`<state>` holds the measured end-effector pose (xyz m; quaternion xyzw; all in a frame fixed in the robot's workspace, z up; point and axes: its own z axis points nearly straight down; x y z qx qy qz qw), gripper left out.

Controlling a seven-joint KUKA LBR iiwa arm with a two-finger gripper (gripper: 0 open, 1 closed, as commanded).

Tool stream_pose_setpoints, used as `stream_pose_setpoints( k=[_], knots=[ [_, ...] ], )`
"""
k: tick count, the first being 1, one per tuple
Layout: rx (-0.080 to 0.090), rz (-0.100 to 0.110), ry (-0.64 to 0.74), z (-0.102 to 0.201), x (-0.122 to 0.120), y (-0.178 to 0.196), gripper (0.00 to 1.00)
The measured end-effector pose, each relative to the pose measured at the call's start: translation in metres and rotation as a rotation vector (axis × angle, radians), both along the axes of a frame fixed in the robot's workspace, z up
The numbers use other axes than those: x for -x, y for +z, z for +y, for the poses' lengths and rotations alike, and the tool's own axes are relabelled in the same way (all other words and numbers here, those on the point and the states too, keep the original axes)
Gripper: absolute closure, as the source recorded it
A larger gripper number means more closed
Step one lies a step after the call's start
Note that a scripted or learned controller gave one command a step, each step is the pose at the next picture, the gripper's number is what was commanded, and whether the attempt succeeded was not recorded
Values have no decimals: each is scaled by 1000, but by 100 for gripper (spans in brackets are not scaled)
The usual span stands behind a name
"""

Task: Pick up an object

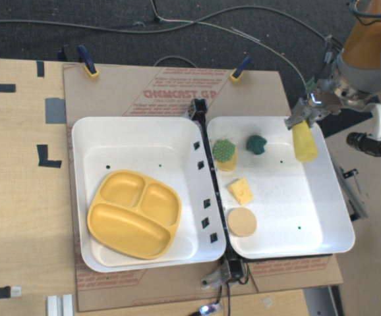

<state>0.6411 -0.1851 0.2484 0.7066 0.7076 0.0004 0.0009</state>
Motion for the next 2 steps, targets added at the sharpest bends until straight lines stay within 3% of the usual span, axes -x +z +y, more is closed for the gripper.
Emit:
stream_pose_setpoints(
  k=[2],
  knots=[
    [-3,5,5,108,2,-14,100]
  ],
)
